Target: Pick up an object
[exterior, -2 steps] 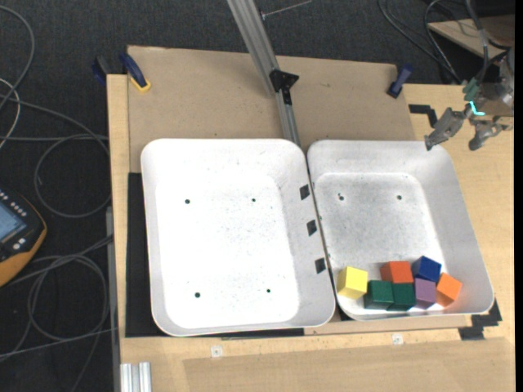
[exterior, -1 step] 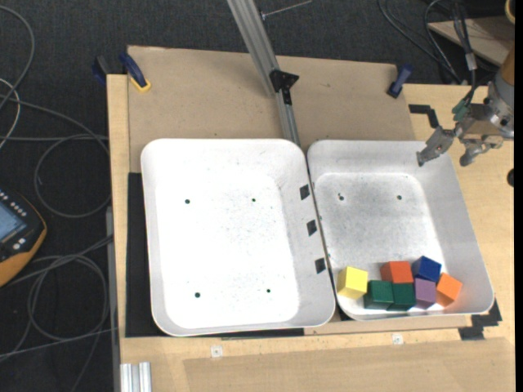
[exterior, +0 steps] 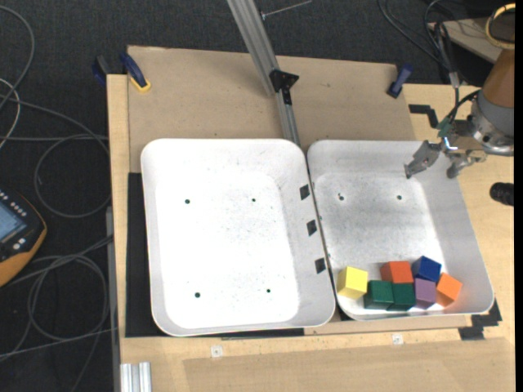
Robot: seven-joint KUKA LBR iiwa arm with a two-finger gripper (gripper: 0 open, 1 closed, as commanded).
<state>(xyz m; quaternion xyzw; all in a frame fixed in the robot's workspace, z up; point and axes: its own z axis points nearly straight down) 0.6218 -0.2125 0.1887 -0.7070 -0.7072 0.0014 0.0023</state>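
Both fingers of the hand (exterior: 439,160) spread, holding nothing.

The arm (exterior: 500,96) is cut off by the right edge above its wrist. The green blocks (exterior: 390,294) partly hide the purple block (exterior: 426,290) and red block (exterior: 400,272). The surface (exterior: 327,366) is cut off at the near edge.
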